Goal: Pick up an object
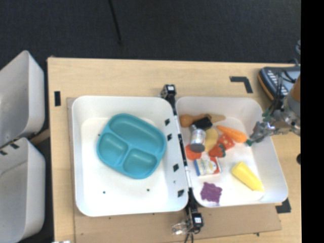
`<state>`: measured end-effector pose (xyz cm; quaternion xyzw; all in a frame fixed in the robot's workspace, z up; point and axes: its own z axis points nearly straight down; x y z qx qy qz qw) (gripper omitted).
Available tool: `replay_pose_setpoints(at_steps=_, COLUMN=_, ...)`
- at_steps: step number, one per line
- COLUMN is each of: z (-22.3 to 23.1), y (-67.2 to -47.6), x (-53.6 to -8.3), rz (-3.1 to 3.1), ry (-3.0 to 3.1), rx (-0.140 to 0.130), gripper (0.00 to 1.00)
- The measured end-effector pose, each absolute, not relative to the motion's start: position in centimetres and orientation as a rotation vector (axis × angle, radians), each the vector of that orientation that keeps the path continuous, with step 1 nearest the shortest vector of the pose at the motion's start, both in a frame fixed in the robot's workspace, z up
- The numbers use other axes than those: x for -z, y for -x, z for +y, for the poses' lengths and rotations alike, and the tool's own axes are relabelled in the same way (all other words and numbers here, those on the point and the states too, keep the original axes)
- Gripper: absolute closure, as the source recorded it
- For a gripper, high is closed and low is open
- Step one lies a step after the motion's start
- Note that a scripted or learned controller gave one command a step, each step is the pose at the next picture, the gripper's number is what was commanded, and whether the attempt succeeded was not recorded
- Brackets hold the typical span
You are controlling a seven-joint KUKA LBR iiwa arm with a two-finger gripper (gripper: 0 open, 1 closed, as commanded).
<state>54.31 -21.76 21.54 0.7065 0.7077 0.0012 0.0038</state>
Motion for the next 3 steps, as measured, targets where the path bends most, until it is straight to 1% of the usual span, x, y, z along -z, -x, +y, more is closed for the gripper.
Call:
replay_pose_setpoints(at_steps=1, z=-21.9, y=-54.4, x=-24.3, rz=2.22, ry=-2.217, rx=-0.002, gripper=1.0)
replay_pose_setpoints(at_steps=2, z=-17.5, y=-53.6, x=-24.9, rz=2.226, ry=-2.215, rx=-0.002, gripper=1.0)
replay_pose_setpoints(at_steps=3, z=-13.3, y=-53.8, x=-24.7, rz=2.228, ry=-2.215, rx=0.0, gripper=1.0)
